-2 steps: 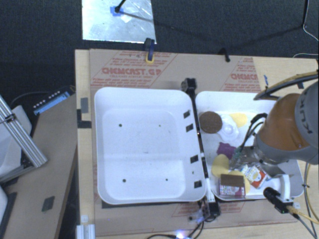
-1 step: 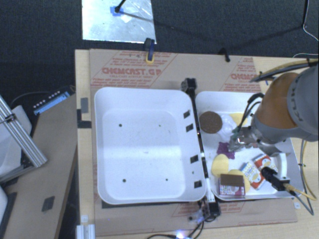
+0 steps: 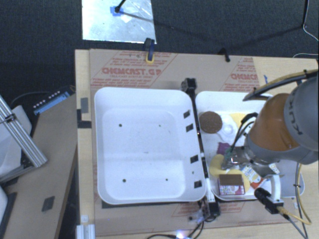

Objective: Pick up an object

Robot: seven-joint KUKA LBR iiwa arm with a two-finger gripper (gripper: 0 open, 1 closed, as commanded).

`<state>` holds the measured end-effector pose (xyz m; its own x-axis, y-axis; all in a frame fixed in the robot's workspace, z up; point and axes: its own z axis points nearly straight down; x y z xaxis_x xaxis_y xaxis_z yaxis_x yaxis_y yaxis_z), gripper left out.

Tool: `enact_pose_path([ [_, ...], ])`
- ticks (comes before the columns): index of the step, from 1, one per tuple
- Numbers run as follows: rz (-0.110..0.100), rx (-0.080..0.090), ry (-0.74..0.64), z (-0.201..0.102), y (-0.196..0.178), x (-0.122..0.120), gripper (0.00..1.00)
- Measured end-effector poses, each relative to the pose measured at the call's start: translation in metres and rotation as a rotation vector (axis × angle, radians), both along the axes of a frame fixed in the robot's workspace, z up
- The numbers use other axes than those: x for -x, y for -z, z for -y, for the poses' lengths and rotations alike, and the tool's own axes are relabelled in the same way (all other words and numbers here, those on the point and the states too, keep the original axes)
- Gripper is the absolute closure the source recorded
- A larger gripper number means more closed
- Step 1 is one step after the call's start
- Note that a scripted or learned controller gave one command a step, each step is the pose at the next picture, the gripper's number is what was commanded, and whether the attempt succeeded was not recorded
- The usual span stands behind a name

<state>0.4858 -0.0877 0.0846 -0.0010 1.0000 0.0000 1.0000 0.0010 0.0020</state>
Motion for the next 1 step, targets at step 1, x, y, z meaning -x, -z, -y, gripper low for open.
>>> enact_pose_path([
  [1,0.003,0.0,-0.002,0.0011,-0.0112,-0.0026,1.0],
])
